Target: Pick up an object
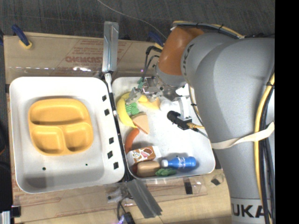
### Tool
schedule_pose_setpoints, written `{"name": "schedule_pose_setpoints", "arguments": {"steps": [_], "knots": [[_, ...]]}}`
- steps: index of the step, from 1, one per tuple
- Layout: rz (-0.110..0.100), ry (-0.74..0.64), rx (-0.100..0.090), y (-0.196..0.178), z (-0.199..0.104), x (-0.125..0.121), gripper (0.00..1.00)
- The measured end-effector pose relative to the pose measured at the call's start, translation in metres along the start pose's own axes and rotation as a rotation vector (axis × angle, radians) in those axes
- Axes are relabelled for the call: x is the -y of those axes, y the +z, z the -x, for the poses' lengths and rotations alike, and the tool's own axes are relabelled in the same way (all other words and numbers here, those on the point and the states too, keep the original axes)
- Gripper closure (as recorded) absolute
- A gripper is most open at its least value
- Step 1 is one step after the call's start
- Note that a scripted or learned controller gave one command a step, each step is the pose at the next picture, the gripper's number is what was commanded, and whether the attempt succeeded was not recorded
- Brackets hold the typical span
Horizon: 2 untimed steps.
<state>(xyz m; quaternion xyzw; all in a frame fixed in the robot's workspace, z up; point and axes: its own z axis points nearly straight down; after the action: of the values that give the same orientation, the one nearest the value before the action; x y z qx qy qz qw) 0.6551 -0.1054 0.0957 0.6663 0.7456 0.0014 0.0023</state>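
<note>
The right bin (201, 143) holds a pile of toy food. A yellow banana (122, 110) curves along its left wall, with a green piece (133, 109) and an orange wedge (142, 122) beside it. Further toward the front lie a red sausage (131, 139), a brown carton (142, 154), a tan bun (147, 168), a blue bottle (181, 162) and a small green item (165, 172). My gripper (141, 91) is down in the bin's far left corner, right above the top of the banana and the green piece. The wrist hides what lies beneath it.
The left bin (18, 139) carries a yellow divided tray (60, 125). A metal divider (110, 45) runs between the bins. The grey arm (229, 92) covers the right bin's right side. A black cable connector (176, 119) hangs over the bin's middle.
</note>
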Motion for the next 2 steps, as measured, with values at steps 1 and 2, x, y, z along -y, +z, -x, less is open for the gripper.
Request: {"name": "schedule_pose_setpoints", "arguments": {"steps": [1, 2], "knots": [[-0.003, 0.145, 0.000, -0.094, 0.031, 0.007, 0.00], [-0.013, 0.175, -0.002, -0.083, -0.004, 0.051, 0.00]]}}
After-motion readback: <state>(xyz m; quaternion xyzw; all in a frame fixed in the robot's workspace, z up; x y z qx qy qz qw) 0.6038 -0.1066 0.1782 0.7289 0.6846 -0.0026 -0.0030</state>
